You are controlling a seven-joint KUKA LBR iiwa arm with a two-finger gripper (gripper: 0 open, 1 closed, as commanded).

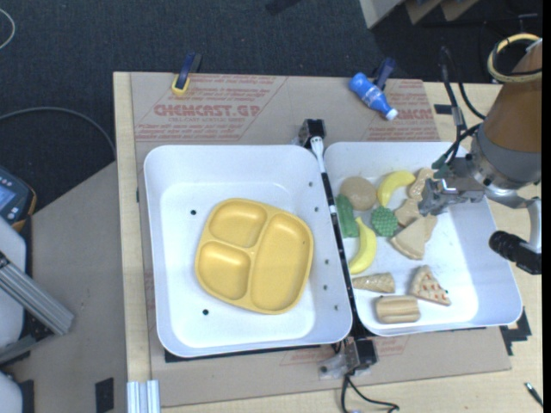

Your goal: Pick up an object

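Reaching from right, tool (428, 203) over toy food (411, 237)

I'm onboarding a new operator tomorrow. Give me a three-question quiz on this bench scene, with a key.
1. True or false: the yellow divided plate lies in the left bin.
2. Which lies nearest the right bin's front edge? A) pizza slice B) sausage roll C) banana
3. Fill in: the gripper hovers over the ___ bin.

Key: 1 true; 2 B; 3 right.
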